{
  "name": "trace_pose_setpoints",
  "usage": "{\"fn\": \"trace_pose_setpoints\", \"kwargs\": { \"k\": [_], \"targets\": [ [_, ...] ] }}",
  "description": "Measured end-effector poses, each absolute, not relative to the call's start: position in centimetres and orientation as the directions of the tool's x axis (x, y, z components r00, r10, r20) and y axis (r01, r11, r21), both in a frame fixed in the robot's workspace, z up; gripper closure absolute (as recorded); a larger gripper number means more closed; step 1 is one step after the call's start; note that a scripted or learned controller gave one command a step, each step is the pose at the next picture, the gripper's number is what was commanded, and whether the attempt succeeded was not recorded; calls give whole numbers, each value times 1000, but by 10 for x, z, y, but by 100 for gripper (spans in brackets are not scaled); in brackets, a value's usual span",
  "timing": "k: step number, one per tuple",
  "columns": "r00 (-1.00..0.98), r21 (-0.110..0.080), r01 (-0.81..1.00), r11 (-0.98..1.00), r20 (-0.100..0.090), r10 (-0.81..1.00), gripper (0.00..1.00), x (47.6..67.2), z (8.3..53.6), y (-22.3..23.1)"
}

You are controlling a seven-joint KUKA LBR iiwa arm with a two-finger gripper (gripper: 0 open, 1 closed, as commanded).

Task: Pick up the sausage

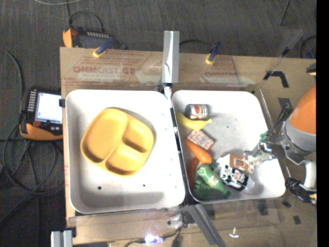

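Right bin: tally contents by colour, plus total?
Right bin, by main colour, as far as the view shows:
Yellow: 1, banana
Orange: 1, carrot
Green: 1, green bottle
Red and silver: 1, can
Mixed print: 3, small packet, black-and-white box, orange-and-white box
Total: 7

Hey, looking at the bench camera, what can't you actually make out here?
- Sausage: not clearly identifiable in the right bin; an orange-red piece lies half under the carrot and green bottle.
- Gripper: too small and blurred to judge.
- Arm: cut off by the camera view's right edge.
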State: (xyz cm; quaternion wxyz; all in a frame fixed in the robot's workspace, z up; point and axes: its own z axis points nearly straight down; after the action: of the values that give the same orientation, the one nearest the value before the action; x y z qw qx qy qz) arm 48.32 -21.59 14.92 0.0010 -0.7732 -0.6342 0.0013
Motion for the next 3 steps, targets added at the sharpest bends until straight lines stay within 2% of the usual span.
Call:
{"fn": "trace_pose_setpoints", "kwargs": {
  "k": [1,2,3],
  "targets": [
    [-82,-2,997,82,0,997,100,503,178,-178],
    [-84,-3,996,84,4,996,100,504,186,-176],
    [-377,30,926,377,-22,926,100,495,125,-221]
  ]
}}
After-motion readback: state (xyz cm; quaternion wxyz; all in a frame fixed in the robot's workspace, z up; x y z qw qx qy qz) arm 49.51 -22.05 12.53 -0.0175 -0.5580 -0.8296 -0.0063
